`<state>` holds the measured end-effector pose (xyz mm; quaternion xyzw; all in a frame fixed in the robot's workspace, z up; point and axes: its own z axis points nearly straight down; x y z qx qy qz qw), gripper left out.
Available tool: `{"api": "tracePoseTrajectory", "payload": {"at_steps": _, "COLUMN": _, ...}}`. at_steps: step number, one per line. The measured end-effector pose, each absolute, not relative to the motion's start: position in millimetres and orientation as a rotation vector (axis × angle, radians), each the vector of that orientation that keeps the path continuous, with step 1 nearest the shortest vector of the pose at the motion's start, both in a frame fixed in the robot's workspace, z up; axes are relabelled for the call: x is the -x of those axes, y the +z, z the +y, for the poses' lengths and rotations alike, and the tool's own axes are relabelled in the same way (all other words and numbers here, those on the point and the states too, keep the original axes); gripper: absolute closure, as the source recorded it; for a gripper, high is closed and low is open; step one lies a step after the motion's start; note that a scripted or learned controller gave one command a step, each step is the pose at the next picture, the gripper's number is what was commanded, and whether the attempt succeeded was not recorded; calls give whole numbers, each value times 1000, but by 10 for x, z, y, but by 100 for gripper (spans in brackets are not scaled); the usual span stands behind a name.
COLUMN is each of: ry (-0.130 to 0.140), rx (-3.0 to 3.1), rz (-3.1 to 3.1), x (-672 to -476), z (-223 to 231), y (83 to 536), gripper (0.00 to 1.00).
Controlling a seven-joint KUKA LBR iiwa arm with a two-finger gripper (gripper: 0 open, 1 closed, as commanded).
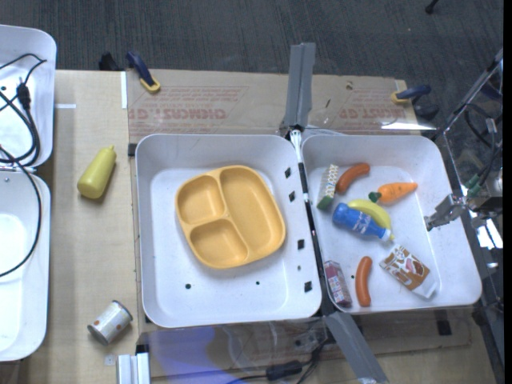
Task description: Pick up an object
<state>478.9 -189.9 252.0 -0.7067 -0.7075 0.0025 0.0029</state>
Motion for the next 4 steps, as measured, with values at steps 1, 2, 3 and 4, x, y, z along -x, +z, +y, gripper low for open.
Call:
{"api": "tracePoseTrajectory", "payload": {"at_steps": 1, "ry": 8, "rx": 2226, "rz": -2208, "x": -5453, "z": -1353, "y": 1273, "gripper": 0}}
{"api": "tracePoseTrajectory", "payload": {"at_steps": 2, "ry": 6, "rx": 2159, "rz": -2278, "x": -6115, "z": -1310, "y": 881, "gripper": 0}}
{"api": "tracePoseTrajectory", "payload": {"at_steps": 3, "ry": 11, "rx": 2157, "rz": -2276, "x": -6112, "z": -1322, "y": 936, "gripper": 100}}
{"api": "tracePoseTrajectory", "payload": {"at_steps": 4, "ry": 9, "rx": 2255, "rz": -2185, "x": -6091, "z": -653, "y": 2377, "gripper": 100}}
